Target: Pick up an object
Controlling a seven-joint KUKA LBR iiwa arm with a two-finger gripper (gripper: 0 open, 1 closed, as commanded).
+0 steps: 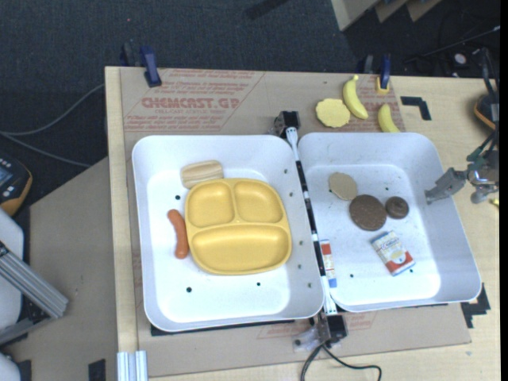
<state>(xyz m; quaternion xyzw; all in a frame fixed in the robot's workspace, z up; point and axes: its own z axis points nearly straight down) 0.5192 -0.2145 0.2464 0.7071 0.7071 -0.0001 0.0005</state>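
Hovering at right edge of the camera view: my gripper [459, 179], just over the right bin's [421, 288] right rim, nothing between its fingers; open or clenched, I can't tell.

Right bin, inventory:
- tan flat disc [343, 185], upper left
- large brown disc [368, 212], touching the tan one's lower right
- small brown disc [397, 207], just beside the large one
- small carton [393, 253], red/white, lying flat nr centre-bottom

Left bin [159, 292]:
- yellow divided plate [236, 225], 3 compartments, centre
- bread roll [202, 171] at plate's top-left edge
- sausage [178, 232], left of plate, apart

Bench [198, 101], behind the right bin: 2 bananas [355, 98] [387, 119] and a yellow lumpy piece [332, 113].
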